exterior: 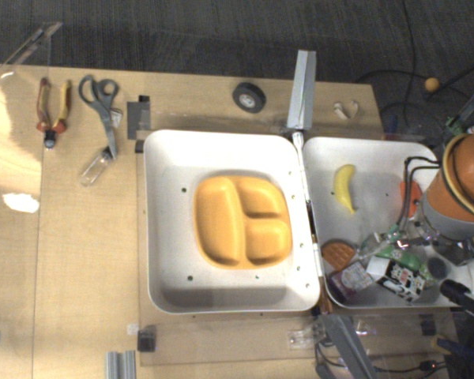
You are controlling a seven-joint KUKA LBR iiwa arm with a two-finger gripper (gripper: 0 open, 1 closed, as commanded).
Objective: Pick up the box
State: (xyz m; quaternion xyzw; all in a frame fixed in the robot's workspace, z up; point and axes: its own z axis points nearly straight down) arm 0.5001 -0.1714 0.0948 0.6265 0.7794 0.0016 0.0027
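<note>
A small box with white, black and green print lies tilted near the front wall of the right bin. The grey arm with its orange band reaches in from the right, and the gripper hangs just above the box's far edge. The wrist and clutter blur the gripper's tips. Nothing can be seen held off the bin floor.
A yellow banana lies in the right bin's far part. A brown round item, a small grey packet and a purple piece crowd beside the box. The left bin holds a yellow compartment tray. Scissors, pliers and a tape roll lie on the bench.
</note>
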